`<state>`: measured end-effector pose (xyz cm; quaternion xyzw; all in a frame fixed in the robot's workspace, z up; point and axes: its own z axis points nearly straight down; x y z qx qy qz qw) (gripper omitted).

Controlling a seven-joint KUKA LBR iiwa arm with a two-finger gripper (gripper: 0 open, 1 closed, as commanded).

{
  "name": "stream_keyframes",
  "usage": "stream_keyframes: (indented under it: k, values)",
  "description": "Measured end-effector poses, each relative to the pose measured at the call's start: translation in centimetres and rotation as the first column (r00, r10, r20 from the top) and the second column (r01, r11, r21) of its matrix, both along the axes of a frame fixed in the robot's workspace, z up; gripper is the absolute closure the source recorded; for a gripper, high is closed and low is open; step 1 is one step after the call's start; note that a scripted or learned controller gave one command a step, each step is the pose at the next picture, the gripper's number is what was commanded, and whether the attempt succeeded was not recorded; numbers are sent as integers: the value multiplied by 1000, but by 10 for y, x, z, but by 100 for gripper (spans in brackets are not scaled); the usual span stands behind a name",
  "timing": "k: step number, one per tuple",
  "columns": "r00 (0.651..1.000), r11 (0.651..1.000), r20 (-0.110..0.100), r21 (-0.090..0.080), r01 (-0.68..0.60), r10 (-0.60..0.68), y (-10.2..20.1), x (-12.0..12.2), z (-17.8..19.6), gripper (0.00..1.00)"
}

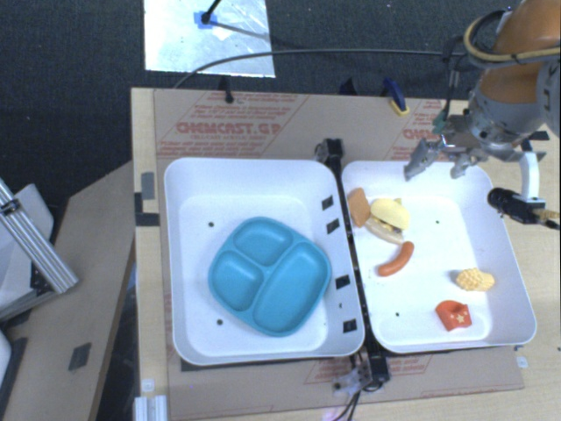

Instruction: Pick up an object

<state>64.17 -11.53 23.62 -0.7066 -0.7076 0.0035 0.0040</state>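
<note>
Fingers of the end effector (436, 158) stand spread apart, and we see nothing between them. It hangs above the far rim of the right bin (508, 323), at the end of the grey arm (513, 68) with its orange band, which enters from the upper right.

In the right bin we find five small food items. A brown bun piece (358, 206) lies near the bin's left wall, just beside a yellow and tan sandwich-like piece (388, 217). Below them lies an orange-red sausage (395, 259), tilted. Toward the right wall sits a yellow corn piece (474, 279), and nearer the front a red block (453, 316). All lie apart from the end effector.

The left bin (197, 200) holds a blue divided plate (268, 274) with three compartments.

Both bins rest on brown cardboard with red lettering, laid over the table (92, 235). Behind it we see dark carpet and a shiny silver sheet (210, 26).
</note>
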Motion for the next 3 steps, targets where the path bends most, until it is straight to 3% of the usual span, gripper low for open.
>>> stream_keyframes:
  k: [1,3]
  values:
    - [1000,1000,13,-1,-2,2,0,2,8,0]
    - [1000,1000,9,-1,-4,4,7,9,-114,0]
